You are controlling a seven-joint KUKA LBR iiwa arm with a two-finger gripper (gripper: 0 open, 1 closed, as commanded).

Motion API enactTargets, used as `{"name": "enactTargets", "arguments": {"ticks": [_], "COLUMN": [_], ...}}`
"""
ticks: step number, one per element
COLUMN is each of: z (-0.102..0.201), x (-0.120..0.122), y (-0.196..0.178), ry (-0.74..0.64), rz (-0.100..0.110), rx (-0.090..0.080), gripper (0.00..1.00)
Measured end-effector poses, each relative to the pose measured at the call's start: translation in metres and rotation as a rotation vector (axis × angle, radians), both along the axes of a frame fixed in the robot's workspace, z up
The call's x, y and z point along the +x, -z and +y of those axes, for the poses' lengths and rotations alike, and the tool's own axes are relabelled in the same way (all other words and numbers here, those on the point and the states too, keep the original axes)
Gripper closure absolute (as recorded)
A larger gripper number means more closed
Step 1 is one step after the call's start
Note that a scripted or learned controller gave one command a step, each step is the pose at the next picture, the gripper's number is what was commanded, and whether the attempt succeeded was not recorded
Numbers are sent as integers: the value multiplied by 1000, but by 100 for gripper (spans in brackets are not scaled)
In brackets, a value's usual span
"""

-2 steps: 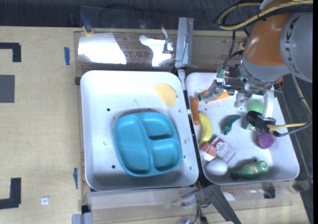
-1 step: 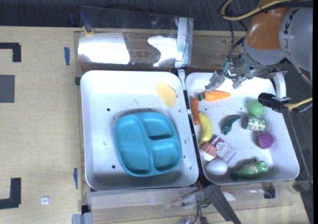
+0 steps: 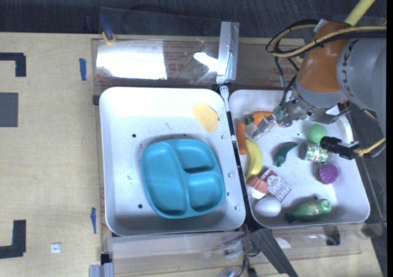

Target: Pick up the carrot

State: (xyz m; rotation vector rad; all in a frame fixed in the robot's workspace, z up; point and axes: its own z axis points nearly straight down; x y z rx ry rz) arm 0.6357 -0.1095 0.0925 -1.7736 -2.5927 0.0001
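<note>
The carrot (image 3: 241,141) is a small orange piece with a green top. It lies against the left wall of the right bin (image 3: 359,199), just above the banana (image 3: 253,158). My gripper (image 3: 268,123) hangs low over the upper left part of that bin, a short way right of and above the carrot. An orange bit (image 3: 262,115) shows right beside the gripper's tip; what it belongs to is unclear. The grey wrist with its orange band (image 3: 319,70) hides the bin's back right corner.
The right bin also holds a dark teal pepper (image 3: 285,152), a green ball (image 3: 317,131), a small can (image 3: 314,153), purple grapes (image 3: 328,174), a red-and-white packet (image 3: 271,185), a white egg (image 3: 268,207) and a green bottle (image 3: 310,209). The left bin (image 3: 116,147) holds a blue divided plate (image 3: 183,176) and a yellow chip (image 3: 206,116).
</note>
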Motion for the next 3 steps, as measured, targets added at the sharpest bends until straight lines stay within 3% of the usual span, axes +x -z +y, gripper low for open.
{"name": "enactTargets", "arguments": {"ticks": [1, 2, 3], "z": [11, -21, -22], "x": [33, 21, 19], "y": [-36, 6, -3], "ry": [-291, 149, 146], "rz": [-7, -2, 7], "rx": [-2, 0, -4], "gripper": [0, 0, 100]}}
